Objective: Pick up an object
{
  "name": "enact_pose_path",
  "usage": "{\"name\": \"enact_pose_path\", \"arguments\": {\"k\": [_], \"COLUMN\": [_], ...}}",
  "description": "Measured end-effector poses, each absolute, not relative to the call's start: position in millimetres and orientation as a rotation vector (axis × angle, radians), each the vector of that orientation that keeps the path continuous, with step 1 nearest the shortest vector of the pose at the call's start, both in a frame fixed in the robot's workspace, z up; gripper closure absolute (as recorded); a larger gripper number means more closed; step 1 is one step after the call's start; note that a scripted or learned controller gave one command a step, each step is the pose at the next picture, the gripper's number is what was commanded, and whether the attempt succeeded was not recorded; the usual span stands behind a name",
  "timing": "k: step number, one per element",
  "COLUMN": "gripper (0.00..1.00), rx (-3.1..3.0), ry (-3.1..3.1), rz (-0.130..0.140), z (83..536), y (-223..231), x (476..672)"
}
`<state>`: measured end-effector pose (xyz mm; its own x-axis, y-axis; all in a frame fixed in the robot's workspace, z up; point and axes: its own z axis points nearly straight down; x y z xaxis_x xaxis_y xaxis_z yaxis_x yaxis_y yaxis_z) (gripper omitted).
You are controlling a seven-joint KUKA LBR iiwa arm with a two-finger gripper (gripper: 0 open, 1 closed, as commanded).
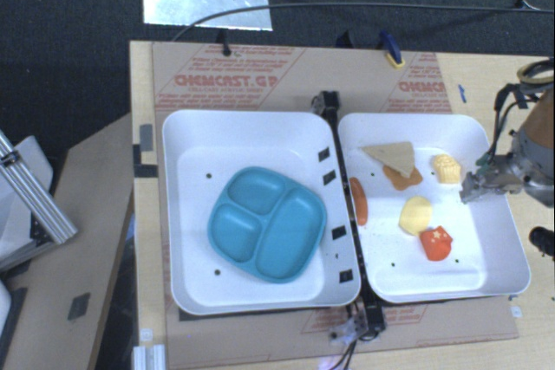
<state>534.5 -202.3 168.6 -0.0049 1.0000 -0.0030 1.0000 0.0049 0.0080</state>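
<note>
The left bin (186, 143) holds a blue divided plate (267, 223). Right of it, the right bin (499, 269) holds toy foods: a tan wedge (392, 155) over an orange-brown piece (403, 178), a corn cob (447, 168), a yellow lump (416, 215), a red piece (436, 243) and an orange sausage (359, 200) nearest the plate. The tool (479, 185) sits at the right bin's far edge, right of the corn; I cannot tell how far open it is, and nothing shows in its grasp.

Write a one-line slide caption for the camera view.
Gripper at the right bin edge near toy food; blue divided plate in the left bin.
</note>
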Motion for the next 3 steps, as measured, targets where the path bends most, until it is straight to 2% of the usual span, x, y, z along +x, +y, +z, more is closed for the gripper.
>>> {"name": "enact_pose_path", "arguments": {"k": [1,2,3], "gripper": [1.00,1.00,1.00], "rx": [2.210,2.216,2.210], "ry": [2.222,2.224,2.232], "rz": [0.005,0.001,0.004], "z": [223,209,202], "y": [-203,-203,-147], "x": [536.5,537.2,545.9]}}
